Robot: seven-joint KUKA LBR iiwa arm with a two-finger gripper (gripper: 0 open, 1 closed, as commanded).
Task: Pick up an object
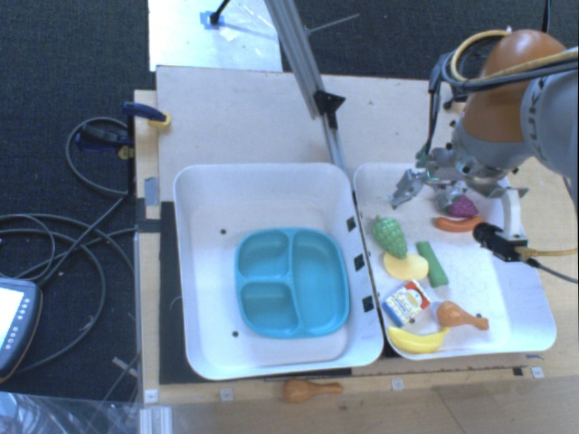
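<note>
My gripper hovers over the back of the right bin, open, with nothing between its fingers. A purple toy and an orange sausage shape lie just to its right. Nearer the front are a green bumpy fruit, a yellow piece, a green stick, a small white carton, an orange drumstick and a banana.
The left bin holds a blue divided plate. A slanted metal pole ends near the bins' shared back corner. An orange toy lies on the bench's front edge. Cables and a blue clamp sit at left.
</note>
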